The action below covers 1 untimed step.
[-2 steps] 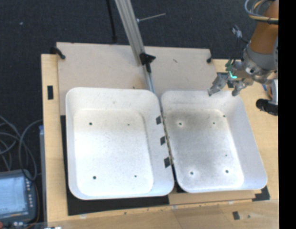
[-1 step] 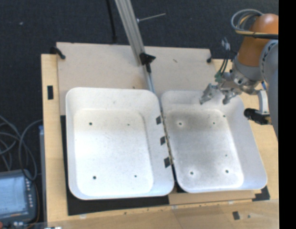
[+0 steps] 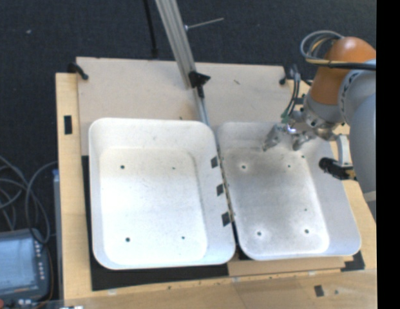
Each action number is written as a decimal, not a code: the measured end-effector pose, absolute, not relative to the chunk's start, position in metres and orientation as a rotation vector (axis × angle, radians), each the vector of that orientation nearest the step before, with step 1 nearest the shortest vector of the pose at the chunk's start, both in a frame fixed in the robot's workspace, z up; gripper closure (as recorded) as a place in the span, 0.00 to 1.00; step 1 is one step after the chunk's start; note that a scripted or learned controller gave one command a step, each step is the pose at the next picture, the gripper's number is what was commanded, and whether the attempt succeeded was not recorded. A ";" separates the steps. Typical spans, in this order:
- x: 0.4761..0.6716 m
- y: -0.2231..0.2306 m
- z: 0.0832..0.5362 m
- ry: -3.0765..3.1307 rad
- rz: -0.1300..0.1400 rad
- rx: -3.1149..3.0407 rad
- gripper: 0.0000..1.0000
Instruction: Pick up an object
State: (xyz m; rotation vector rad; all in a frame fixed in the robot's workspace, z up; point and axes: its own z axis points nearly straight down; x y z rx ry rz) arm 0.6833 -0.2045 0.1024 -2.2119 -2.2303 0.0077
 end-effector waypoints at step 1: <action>0.686 -0.206 0.119 -2.245 0.006 -2.213 1.00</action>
